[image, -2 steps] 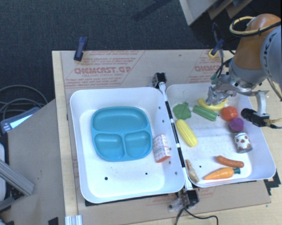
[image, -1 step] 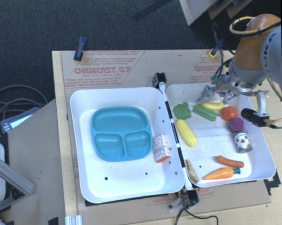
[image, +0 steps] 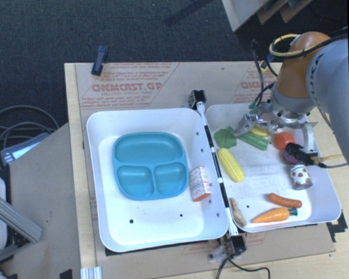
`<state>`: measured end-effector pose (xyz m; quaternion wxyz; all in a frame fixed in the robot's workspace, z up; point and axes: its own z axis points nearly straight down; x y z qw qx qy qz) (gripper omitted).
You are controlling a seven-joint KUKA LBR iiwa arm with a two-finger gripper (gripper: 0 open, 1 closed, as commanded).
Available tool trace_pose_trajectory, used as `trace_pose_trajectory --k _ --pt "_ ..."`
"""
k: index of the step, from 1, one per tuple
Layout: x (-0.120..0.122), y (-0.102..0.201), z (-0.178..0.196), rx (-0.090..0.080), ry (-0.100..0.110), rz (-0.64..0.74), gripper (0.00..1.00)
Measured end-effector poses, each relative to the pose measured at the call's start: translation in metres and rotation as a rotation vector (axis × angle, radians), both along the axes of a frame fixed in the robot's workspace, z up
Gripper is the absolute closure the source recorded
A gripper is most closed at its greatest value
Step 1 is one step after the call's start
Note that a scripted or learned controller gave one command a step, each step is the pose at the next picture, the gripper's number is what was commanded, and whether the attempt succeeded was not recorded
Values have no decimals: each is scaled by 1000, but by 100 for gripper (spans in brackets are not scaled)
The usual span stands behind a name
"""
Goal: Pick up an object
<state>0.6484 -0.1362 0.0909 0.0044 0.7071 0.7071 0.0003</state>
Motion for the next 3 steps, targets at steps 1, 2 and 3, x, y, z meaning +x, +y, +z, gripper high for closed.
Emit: trace_pose_trajectory --k 1,2,3 --pt "1 -1 10 -2 -4 0 100" --pt "1 -1 10 -2 -3 0 0" --pt "1 -1 20 -2 -6 1 100"
